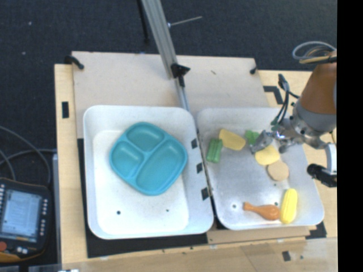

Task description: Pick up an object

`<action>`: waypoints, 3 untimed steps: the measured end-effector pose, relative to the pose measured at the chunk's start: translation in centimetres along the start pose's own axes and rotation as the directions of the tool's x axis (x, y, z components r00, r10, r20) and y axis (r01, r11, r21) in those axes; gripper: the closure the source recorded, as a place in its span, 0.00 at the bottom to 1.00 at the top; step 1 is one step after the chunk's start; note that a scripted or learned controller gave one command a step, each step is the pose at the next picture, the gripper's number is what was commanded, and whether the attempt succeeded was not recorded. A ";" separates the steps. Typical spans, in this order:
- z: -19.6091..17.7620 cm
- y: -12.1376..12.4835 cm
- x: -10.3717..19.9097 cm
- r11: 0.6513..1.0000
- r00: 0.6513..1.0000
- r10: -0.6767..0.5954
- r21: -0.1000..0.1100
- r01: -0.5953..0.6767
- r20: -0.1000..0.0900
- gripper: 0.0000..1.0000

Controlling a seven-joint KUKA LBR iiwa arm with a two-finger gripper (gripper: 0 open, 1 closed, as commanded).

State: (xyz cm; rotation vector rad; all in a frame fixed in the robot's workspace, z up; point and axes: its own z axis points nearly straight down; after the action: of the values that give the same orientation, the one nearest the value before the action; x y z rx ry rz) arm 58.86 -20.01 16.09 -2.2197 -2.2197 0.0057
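While the gripper (265, 142) hangs by the yellow lump (267, 155)
Go straight down; I cannot tell its grip.

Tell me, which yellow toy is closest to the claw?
The pale yellow piece just below the gripper; the corn lies far lower.

A flat, pale wooden bench (125, 81) carried two shallow white plastic bins side by side: the left bin (102, 208) and the right bin (238, 188), their inner edges touching or nearly so. A slanted grey metal post (161, 30) seemed to rise from the bench behind them.
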 end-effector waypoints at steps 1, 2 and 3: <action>-1.4 0.1 -0.1 1.000 1.000 0.002 -0.006 -0.002 0.001 1.00; -5.8 0.3 -0.4 1.000 1.000 -0.001 -0.011 0.001 0.002 1.00; -7.0 0.4 -0.5 1.000 1.000 -0.002 -0.007 0.002 0.000 1.00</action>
State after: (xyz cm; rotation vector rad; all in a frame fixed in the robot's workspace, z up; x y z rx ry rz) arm 59.27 -20.54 23.12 -2.2219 -2.2252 -0.0022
